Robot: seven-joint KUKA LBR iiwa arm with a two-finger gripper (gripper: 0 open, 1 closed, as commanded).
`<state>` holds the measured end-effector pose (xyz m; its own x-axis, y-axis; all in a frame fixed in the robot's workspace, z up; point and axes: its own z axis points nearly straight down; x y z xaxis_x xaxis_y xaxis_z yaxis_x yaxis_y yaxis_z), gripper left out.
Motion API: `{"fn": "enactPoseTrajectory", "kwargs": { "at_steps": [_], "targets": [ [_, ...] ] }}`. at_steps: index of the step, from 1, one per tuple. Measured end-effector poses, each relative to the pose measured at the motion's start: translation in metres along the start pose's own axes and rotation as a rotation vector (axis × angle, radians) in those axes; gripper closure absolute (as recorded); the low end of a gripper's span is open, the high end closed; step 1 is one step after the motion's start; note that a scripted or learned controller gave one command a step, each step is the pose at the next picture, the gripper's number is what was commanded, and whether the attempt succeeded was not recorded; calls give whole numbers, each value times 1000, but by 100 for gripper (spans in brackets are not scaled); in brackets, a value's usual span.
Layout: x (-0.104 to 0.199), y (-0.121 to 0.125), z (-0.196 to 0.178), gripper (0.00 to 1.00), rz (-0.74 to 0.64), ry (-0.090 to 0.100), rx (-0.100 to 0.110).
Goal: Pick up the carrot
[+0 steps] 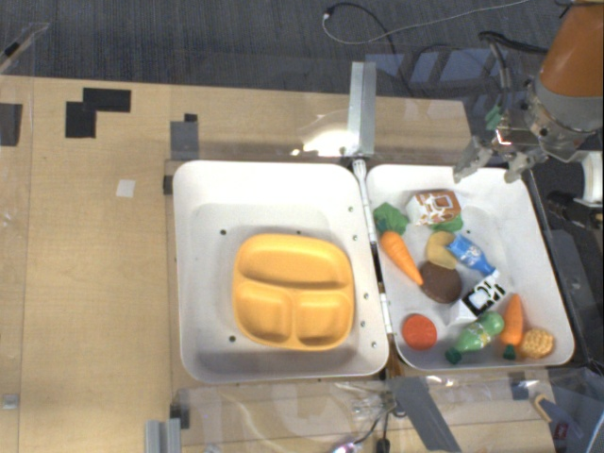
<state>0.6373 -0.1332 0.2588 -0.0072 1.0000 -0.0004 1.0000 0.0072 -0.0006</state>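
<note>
An orange carrot [400,257] with a green leafy top lies at the left side of the right bin [533,243], pointing down and right. A second, smaller carrot [512,323] stands near the bin's lower right corner. My gripper [494,164] hangs above the bin's upper right edge, well away from both carrots. Its two fingers are spread apart with nothing between them.
A yellow divided tray [293,289] lies in the left bin [198,253]. Around the carrots are a red tomato [420,330], a brown round piece [441,281], a blue packet [469,252], a green bottle [479,336], a snack box [434,207] and a waffle-like piece [537,343].
</note>
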Motion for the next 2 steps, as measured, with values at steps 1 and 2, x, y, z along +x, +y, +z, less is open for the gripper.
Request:
{"fn": "enactPoseTrajectory", "kwargs": {
  "at_steps": [1, 2],
  "targets": [
    [2, -47, 161, 0, -127, 1, -2],
    [-18, -32, 32, 0, 87, -1, -3]
  ]
}}
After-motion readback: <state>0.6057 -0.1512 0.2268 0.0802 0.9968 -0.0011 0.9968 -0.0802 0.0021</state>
